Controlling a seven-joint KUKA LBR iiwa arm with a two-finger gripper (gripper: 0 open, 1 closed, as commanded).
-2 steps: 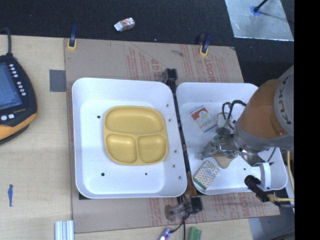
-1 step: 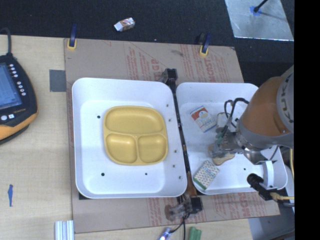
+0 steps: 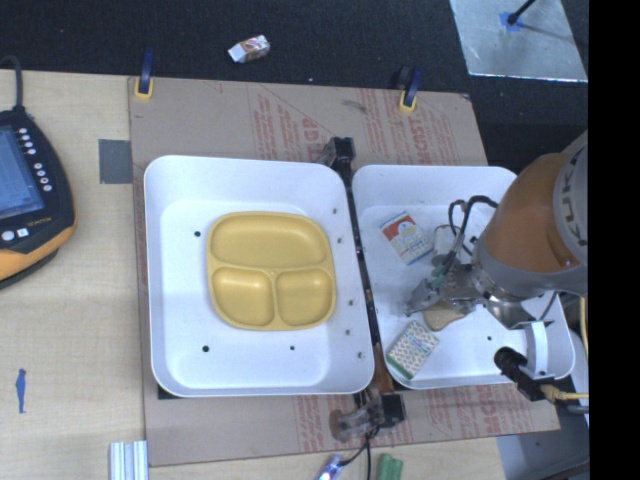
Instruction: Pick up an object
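My gripper (image 3: 432,290) is low in the right bin (image 3: 400,183), reaching in from the right under the orange-banded wrist. Its tips sit over a tan object (image 3: 441,317) near the bin's middle; whether it is held is unclear. A small card with red and green print (image 3: 404,234) lies toward the back of that bin. A green-patterned packet (image 3: 412,348) rests near the bin's front left corner.
The left bin (image 3: 175,268) holds a yellow three-compartment plate (image 3: 270,269). A teach pendant (image 3: 25,193) lies at the far left of the bench. A wrapped scrap (image 3: 249,48) sits on the dark floor beyond. Clamps (image 3: 144,86) pin the cardboard's back edge.
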